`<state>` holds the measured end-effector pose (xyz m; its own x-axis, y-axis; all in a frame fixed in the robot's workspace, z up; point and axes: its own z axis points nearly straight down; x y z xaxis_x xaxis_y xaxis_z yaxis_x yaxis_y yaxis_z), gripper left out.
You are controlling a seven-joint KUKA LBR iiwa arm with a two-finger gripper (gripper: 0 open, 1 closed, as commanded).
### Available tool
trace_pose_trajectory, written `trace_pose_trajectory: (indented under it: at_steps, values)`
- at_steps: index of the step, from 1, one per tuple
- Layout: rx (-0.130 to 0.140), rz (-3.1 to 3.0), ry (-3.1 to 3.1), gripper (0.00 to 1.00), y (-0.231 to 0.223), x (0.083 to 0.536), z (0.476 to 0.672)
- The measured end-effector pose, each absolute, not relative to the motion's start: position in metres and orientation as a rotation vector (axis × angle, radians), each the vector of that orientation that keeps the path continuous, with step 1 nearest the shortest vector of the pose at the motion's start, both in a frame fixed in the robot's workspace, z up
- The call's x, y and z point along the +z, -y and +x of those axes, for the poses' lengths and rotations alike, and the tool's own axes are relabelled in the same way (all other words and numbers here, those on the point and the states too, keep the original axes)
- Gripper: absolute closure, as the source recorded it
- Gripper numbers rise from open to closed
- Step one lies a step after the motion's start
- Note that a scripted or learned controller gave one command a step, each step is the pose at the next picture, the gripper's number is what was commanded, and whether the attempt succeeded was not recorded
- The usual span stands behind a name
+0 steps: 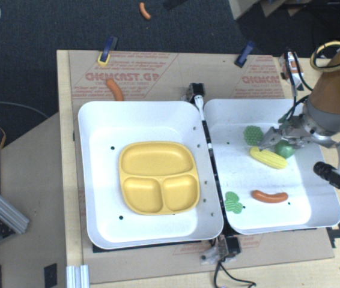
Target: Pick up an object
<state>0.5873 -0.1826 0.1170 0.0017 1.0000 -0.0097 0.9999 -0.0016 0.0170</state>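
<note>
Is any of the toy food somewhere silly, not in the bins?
Yes. One orange sausage lies on the cardboard behind the left bin, and another small orange piece sits on the dark floor beyond the bench.

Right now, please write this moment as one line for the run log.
arm: in right bin | gripper: low by corn and green toy | sausage: untouched | yellow tray: left bin

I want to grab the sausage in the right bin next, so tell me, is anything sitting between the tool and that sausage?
Nothing visible blocks it. The tool hovers by the corn and a green piece; the sausage lies apart, nearer the bin's front edge, with bare white floor between.
</note>
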Motion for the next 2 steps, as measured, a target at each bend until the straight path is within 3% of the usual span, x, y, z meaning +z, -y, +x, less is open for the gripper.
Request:
trace_pose_trajectory:
  at_steps: [1,2]
  values:
    - [0.009,2.21,-2.207,1.0,0.182,0.126,0.587]
    - [0.005,2.215,-2.219,1.0,0.176,0.174,0.595]
